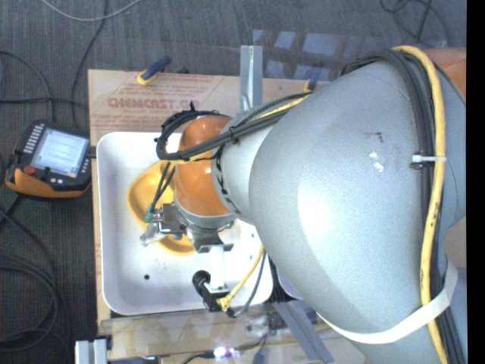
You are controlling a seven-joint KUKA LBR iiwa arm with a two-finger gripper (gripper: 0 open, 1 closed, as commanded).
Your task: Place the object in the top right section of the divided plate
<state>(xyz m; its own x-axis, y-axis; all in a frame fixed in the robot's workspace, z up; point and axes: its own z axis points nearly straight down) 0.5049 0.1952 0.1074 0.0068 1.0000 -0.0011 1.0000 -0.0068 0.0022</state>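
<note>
While the grey arm (348,203) is reaching in from the right, it is covering most of the left bin (121,226); a yellow plate (144,196) is lying there, partly hidden. Whether the gripper (155,230) is spread, I cannot tell.

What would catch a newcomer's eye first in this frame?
The huge grey arm fills the right half, its orange band above the wrist hanging over the left white bin. Under the wrist a yellow plate peeks out in that bin. Off the bench at far left lies a teach pendant.
</note>
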